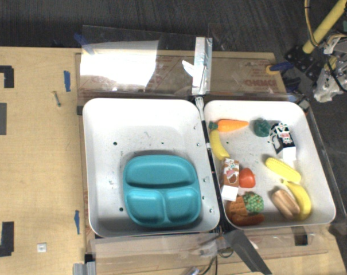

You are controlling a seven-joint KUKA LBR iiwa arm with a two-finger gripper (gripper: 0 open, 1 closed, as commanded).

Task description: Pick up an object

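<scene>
Several toys crowd the right bin [319,153], on the gripper's approach side. Nearest, the banana [301,197] presses against a brown roll [283,203], so it is a poor target; farther off, the carrot [233,125] seems freer. I cannot tell whether the gripper is open or closed.

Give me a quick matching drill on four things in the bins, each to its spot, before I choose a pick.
Things:
1. tray
2. carrot
3. tomato
4. hot dog

Places:
A. far end of the right bin, near the divider
B. left bin
C. near right corner of the right bin, beside a banana
D. middle of the right bin

Pairs: 1-B, 2-A, 3-D, 4-C
</scene>
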